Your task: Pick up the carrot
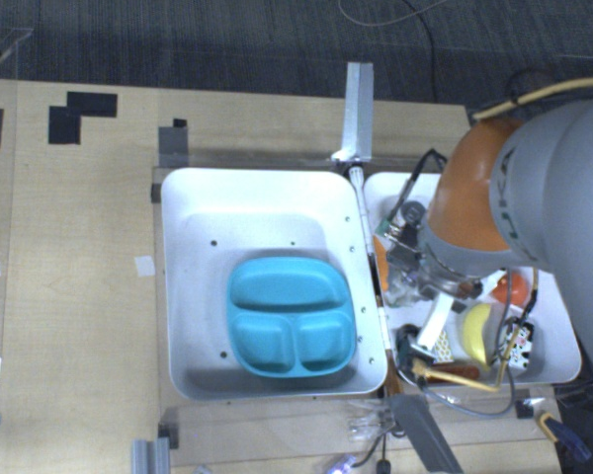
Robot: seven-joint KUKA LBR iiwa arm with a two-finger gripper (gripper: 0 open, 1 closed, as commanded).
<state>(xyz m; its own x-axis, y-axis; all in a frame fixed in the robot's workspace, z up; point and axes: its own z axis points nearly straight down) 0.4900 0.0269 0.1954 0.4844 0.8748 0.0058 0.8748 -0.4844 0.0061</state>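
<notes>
A thin orange carrot (pixel 380 265) lies along the left wall of the right bin (pixel 563 363), partly hidden by the arm. My gripper (pixel 407 282) is low over the left part of that bin, just right of the carrot. The grey wrist and its orange band cover much of the bin behind it. I cannot make out whether anything is held.
The left bin (pixel 188 225) holds a blue divided plate (pixel 292 314). The right bin also holds a yellow item (pixel 474 332), a red-orange item (pixel 511 289), a white stick-like piece (pixel 435 326) and a brown item (pixel 457 371) near the front wall.
</notes>
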